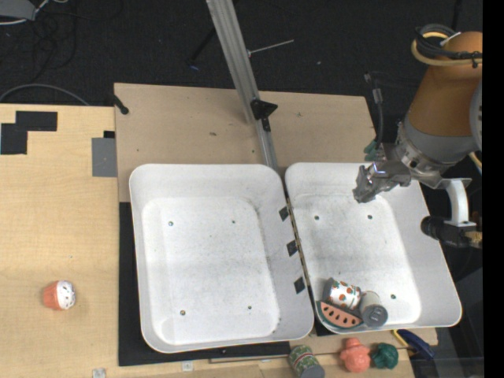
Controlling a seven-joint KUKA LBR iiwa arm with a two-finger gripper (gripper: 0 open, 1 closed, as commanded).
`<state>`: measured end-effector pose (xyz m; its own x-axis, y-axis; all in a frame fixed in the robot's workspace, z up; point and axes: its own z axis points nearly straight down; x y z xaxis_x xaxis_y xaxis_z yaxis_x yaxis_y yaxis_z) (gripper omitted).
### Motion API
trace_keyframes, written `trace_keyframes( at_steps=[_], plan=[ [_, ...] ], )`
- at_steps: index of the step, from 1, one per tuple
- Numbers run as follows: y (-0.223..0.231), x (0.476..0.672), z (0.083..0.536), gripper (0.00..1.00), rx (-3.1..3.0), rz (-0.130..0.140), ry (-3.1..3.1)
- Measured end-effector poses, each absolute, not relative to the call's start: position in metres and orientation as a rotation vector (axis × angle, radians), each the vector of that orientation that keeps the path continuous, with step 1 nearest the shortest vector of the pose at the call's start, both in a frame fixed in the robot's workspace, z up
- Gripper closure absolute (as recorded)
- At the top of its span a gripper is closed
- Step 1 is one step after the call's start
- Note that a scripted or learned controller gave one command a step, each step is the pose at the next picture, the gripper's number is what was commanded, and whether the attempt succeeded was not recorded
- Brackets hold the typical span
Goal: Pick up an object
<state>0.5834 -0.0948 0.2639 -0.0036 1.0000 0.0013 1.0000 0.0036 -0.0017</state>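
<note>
With the hand (368,186), its grip unreadable to me, poised over the right bin's (417,239) far edge, I judged it should cross to the small can (344,294) at the near corner.

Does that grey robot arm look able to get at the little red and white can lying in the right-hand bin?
Probably yes. The gripper hangs over the far end of the same white bin, and open floor lies between it and the red and white can. A grey cylinder and watermelon slice crowd it.
</note>
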Motion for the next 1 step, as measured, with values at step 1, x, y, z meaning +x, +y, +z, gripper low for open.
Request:
trace_keyframes(
  at_steps=[1],
  plan=[
    [-0.0532,0.5966,0.2619,1.0,-2.216,0.0,-2.224]
  ],
)
